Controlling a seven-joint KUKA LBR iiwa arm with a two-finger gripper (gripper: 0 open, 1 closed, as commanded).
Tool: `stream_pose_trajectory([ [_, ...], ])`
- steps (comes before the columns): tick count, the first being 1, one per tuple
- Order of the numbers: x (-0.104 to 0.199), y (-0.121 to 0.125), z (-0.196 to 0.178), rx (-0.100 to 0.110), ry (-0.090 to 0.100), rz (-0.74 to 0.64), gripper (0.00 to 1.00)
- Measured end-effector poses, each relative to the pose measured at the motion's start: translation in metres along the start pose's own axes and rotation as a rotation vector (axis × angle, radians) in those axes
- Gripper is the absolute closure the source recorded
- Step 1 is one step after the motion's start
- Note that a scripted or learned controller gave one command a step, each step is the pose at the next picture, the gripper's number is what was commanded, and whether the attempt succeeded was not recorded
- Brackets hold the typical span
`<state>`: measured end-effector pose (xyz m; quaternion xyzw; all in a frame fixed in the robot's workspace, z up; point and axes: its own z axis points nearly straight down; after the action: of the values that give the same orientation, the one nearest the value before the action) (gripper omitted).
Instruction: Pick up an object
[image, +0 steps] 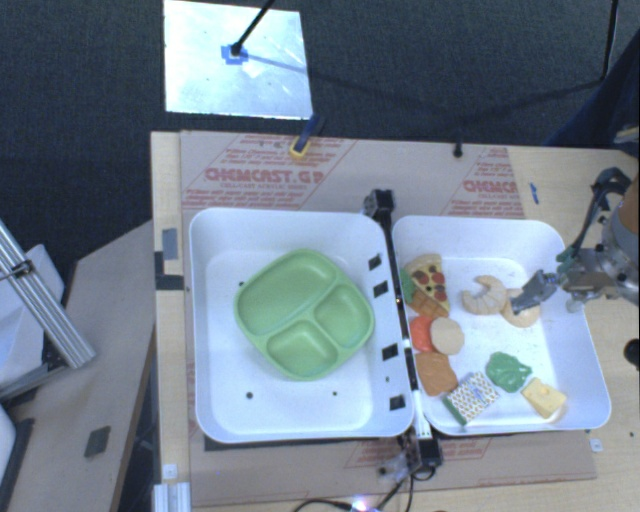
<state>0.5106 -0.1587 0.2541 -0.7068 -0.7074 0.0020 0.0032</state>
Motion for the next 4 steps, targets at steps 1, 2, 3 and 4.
stream_pose_trajectory([
  [1,0.000,0.002,-0.004,-0.009,-0.002,-0.002,0.00],
  [2,-0.004,0.011,0.043,-0.005,-0.001,0.000,0.00],
  [3,-0.002,0.011,0.085,-0.005,0.000,-0.001,0.00],
  [4,0.004,0.006,0.145,-0.003,0.000,-0.001,0.00],
])
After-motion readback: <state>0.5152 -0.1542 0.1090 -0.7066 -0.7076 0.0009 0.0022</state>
